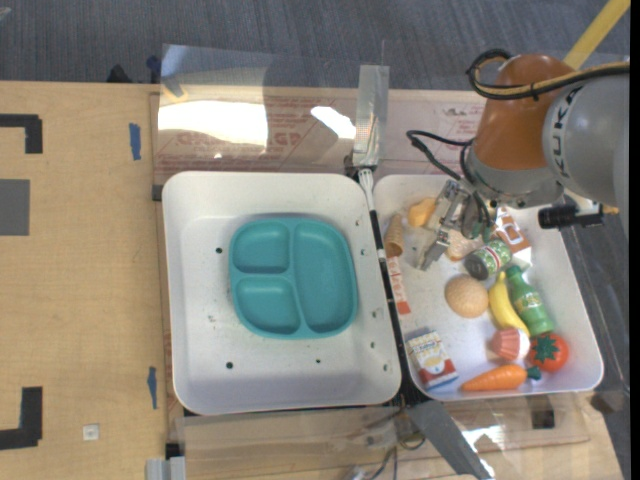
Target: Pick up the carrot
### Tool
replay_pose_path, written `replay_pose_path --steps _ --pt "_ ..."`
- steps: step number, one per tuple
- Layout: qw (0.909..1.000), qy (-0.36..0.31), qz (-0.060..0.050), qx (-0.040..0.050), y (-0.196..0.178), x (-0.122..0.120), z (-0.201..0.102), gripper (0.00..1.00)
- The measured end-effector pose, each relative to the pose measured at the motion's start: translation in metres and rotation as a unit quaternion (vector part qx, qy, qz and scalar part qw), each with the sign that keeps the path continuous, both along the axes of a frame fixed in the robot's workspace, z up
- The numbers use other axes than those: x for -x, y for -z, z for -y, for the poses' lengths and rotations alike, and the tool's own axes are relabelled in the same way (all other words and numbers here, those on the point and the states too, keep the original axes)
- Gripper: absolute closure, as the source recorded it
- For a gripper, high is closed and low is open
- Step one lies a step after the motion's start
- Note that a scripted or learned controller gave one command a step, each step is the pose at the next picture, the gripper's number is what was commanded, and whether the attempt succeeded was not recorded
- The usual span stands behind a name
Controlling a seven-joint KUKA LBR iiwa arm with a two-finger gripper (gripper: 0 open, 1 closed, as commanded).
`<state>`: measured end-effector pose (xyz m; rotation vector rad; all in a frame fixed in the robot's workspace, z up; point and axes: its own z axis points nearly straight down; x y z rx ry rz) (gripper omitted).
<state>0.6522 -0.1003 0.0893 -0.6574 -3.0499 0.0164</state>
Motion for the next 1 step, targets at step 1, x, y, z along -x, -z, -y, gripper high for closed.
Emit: replay_pose_path --steps 1 --pt "0.9894 0.145 0.002 -0.0019 0.0002 0.0023 -0.0101 0.00"
